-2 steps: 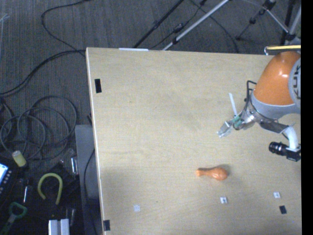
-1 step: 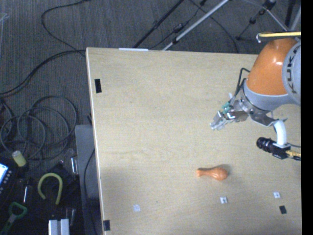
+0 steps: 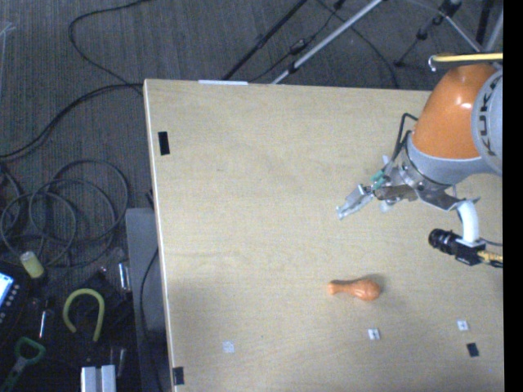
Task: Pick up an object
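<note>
My gripper (image 3: pixel 350 209) hangs above the bench with nothing visible between its fingers, well apart from the small orange pear-shaped object (image 3: pixel 356 289) I'm after; open or clenched, I cannot tell

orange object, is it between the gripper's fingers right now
No, the orange object lies on the bench top, apart from the gripper and nearer the camera.

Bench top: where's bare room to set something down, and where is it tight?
The bench top is bare across its left and middle, from the black tape mark down to the front edge. It is tight on the right: the gripper hangs above the orange object, with small markers near the front right.
</note>
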Robot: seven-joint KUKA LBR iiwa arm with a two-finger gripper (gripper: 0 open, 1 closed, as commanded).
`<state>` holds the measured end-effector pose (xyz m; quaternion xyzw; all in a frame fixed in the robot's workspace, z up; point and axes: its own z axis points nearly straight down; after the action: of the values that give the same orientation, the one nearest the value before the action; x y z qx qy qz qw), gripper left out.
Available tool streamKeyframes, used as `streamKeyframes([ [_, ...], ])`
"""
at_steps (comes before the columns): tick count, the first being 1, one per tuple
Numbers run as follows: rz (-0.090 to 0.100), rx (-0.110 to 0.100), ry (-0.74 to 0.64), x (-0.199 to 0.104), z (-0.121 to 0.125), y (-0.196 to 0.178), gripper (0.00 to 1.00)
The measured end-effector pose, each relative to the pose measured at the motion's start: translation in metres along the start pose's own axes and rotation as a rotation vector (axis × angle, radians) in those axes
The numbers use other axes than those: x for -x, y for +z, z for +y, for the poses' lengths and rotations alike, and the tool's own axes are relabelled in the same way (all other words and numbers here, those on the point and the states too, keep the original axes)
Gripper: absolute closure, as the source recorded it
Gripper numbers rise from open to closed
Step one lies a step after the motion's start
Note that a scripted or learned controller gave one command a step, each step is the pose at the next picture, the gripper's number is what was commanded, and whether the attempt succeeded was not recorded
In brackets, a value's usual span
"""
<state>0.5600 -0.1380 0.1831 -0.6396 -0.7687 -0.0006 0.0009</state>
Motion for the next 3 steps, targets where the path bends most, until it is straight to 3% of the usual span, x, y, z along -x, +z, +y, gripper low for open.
streamKeyframes([
  [1, -0.003, -0.002, -0.144, 0.028, 0.052, 0.1, 0.0],
  [2, -0.003, -0.002, -0.205, -0.014, 0.07, 0.1, 0.0],
  [3, -0.003, -0.001, 0.03, -0.003, 0.11, 0.1, 0.0],
])
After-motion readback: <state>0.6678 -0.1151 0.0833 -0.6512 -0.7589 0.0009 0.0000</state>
